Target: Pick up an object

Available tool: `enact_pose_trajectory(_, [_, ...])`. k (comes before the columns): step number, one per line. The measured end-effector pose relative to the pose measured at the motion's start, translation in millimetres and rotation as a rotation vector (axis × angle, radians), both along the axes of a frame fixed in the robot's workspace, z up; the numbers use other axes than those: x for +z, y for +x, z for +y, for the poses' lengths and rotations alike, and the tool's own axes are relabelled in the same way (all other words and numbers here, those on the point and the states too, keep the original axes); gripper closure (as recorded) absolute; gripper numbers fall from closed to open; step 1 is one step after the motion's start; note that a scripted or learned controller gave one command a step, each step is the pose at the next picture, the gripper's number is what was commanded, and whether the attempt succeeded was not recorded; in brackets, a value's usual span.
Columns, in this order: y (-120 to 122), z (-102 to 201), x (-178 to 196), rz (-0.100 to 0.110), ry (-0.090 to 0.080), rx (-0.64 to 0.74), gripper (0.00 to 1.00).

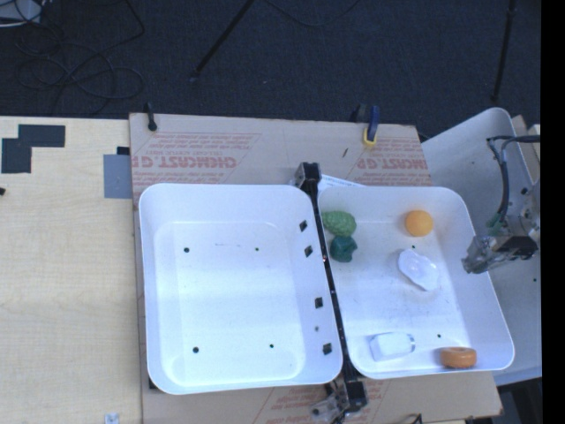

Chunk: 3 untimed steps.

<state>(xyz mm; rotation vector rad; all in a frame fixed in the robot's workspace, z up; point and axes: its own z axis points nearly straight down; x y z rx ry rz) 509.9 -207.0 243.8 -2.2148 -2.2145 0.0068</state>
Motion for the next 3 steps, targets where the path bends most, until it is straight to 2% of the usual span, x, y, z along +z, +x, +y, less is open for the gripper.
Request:
enact_pose_trajectory(1, [4.2, -3.7, -85.1, 0.001, 0.000, 0.000, 1.00])
enact_pose_trajectory(2, [5.8, -5.1, -79.8, -0.007, -0.003, -0.003, 0.00])
enact_pose_trajectory(3, [44.7, -6.7, -15.8, -0.016, -0.006, 0.003, 0.00])
